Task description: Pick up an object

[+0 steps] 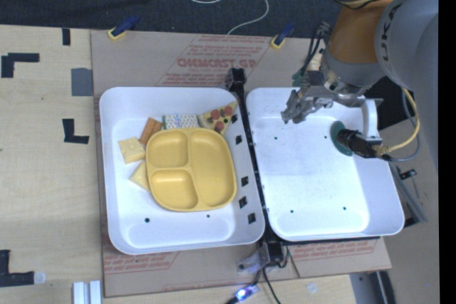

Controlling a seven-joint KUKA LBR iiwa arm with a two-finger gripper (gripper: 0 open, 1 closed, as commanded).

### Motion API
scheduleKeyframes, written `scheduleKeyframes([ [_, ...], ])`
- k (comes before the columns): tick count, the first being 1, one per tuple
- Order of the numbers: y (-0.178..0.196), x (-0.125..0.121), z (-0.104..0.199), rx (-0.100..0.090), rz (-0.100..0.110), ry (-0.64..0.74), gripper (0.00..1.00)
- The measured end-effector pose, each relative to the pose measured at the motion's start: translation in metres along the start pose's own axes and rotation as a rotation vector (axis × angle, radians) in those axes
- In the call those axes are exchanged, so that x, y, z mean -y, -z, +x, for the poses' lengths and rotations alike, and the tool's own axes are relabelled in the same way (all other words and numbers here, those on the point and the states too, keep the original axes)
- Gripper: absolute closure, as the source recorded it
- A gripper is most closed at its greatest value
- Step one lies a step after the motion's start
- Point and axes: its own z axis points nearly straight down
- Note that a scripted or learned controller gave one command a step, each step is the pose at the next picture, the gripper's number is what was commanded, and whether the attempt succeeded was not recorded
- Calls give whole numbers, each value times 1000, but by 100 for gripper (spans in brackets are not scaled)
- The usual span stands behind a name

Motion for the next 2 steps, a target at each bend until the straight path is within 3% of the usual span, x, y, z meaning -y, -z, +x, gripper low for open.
scheduleKeyframes([
  [2, 19, 14, 102, -1, 0, 1, 100],
])
